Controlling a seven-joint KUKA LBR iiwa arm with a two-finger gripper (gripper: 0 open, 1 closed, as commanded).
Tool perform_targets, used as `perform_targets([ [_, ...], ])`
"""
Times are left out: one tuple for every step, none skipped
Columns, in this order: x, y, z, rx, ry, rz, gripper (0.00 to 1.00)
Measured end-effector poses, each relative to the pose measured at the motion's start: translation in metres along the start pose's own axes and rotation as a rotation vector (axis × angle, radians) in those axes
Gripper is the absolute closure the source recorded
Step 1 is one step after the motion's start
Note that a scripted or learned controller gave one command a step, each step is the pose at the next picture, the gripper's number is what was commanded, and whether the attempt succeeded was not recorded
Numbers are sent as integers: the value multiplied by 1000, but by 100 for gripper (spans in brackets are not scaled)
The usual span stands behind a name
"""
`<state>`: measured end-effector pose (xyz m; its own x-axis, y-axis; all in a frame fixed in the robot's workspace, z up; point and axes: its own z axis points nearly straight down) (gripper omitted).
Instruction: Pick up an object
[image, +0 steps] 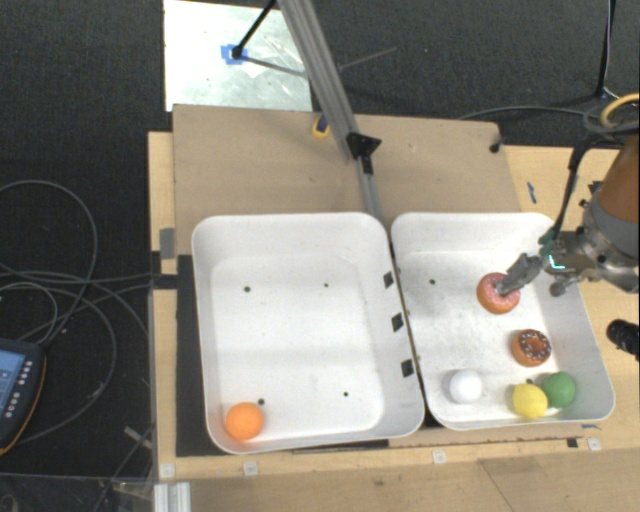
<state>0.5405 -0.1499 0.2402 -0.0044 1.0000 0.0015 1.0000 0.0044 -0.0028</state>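
Nothing lifted yet: I see my gripper (512, 280) down at the pink donut (495, 294), finger state unclear; grasp and lift remain.

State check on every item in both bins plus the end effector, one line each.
end effector: down in the right bin, at the pink donut; grip not readable
pink donut: lying flat in the right bin, under the end effector
chocolate donut: lying flat, untouched
white ball: resting, apart from the others
yellow ball: resting against the green ball
green ball: resting near the bin's corner
orange ball: resting alone in the left bin
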Motion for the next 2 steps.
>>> perform_targets([
  [0,1,-2,-4,-1,1,0],
  [-7,7,47,0,-1,4,0],
])
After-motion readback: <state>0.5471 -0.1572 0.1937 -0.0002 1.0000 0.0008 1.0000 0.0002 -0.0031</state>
